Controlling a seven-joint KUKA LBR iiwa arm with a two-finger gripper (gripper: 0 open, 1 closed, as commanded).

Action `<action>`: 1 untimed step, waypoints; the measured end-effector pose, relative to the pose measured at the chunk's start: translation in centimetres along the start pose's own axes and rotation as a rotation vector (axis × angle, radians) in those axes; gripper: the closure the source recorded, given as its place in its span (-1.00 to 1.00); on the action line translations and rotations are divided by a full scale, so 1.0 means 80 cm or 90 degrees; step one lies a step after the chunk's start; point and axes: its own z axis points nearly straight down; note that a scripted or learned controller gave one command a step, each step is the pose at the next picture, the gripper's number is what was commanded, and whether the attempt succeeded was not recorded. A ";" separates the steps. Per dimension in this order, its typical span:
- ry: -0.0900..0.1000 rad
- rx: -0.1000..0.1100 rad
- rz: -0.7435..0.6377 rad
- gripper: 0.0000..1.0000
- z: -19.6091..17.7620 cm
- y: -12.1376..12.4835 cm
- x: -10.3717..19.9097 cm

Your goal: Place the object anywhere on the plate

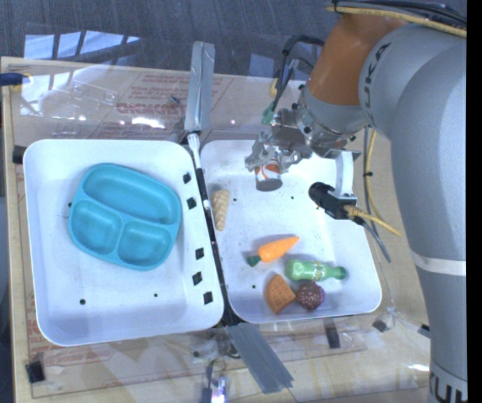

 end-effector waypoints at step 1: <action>-0.001 0.000 -0.074 1.00 0.038 -0.045 0.086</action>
